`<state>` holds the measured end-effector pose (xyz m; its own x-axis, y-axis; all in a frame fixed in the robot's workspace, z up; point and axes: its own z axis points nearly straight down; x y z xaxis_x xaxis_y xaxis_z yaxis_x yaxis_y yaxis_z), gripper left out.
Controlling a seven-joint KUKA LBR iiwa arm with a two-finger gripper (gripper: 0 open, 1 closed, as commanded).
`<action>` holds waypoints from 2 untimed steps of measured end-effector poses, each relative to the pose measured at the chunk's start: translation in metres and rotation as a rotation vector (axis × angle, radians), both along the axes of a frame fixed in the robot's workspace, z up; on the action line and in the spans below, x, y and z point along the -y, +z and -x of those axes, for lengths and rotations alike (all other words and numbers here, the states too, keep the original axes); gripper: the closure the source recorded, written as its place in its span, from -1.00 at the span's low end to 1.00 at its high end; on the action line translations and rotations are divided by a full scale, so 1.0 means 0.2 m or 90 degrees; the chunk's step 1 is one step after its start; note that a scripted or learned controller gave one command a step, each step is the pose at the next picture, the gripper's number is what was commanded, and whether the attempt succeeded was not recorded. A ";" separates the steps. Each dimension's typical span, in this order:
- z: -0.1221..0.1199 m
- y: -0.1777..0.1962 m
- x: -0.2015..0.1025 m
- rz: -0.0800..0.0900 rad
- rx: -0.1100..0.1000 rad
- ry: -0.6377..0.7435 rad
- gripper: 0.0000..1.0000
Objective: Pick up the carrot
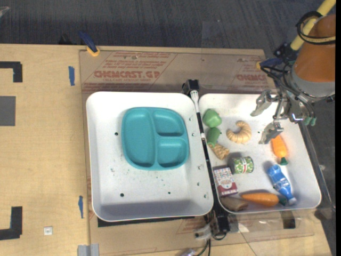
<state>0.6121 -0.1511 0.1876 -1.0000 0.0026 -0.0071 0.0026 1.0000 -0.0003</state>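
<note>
A short orange carrot (278, 146) with a yellow-green end lies near the right wall of the right bin (311, 159). A longer orange carrot-like piece (259, 198) lies along that bin's front edge. My gripper (267, 118) hangs over the upper right of the bin, just up and left of the short carrot. Its metal fingers (261, 104) are spread, so it is open with nothing between them. The lower fingertip sits close to the short carrot's upper end.
Also in the right bin are two green vegetables (211, 118), a croissant (240, 132), a green-labelled can (242, 165), a small red box (225, 178) and a blue bottle (279, 181). The left bin (104, 185) holds a teal divided plate (155, 137).
</note>
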 end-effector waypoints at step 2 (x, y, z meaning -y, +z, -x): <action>0.10 -0.50 0.36 0.002 0.001 0.241 -1.00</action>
<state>0.5919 -0.2233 0.0885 -0.9302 -0.3669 -0.0087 -0.3669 0.9302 -0.0038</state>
